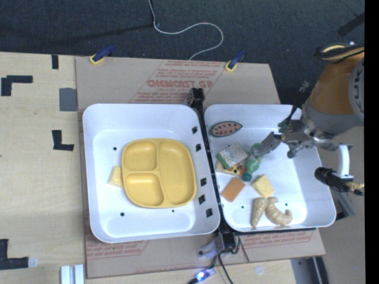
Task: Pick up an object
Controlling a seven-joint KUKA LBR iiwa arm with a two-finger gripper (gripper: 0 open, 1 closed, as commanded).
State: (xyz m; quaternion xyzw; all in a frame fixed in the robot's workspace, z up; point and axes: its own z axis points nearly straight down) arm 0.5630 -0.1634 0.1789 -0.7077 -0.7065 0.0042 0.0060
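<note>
The right bin [308, 185] holds several small toys: a brown oval piece with pink spots [226, 128], a pale checkered piece [232, 154], a green bottle-shaped piece [253, 161], an orange block [233, 189], a yellow wedge [263, 186] and two beige curled pieces [278, 213]. My gripper [281, 147] hangs over the right half of this bin, just right of the green piece. It is open, its fingers spread wide, and nothing is between them.
The left bin [100, 135] holds a yellow divided plate [159, 172] with a pale yellow slice [115, 176] tucked at its left edge. A black divider [204, 158] runs between the bins. The grey and orange arm [337, 93] comes in from the right.
</note>
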